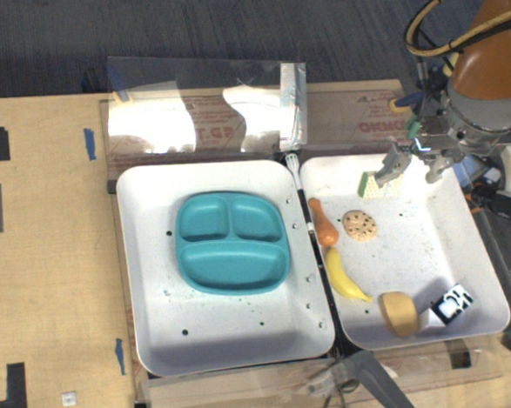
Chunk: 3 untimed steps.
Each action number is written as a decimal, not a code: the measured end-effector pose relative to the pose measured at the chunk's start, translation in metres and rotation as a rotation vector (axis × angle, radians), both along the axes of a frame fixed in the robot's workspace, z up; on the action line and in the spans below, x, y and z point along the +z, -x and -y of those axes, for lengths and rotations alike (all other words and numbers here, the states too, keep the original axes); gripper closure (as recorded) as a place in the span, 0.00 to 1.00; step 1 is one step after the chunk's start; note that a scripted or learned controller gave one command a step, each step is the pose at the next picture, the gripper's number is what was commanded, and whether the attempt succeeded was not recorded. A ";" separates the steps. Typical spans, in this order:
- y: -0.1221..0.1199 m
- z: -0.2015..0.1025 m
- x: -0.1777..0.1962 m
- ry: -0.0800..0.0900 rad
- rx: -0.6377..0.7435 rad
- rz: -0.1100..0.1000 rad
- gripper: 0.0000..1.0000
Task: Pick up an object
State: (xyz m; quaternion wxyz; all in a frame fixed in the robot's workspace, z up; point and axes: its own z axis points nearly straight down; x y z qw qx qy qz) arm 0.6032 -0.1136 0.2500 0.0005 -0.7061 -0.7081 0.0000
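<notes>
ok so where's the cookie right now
The cookie lies in the right bin, toward its upper left, just right of the carrot and above the banana.

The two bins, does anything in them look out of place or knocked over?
Nothing is spilled or damaged. The teal plate lies flat in the left bin; the carrot and banana lie along the right bin's left wall.
</notes>
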 end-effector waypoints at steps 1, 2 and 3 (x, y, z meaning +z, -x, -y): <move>-0.005 -0.018 -0.112 0.000 -0.099 -0.009 0.00; -0.015 -0.007 -0.162 0.001 -0.091 0.008 0.00; -0.016 -0.007 -0.151 0.001 -0.092 0.011 1.00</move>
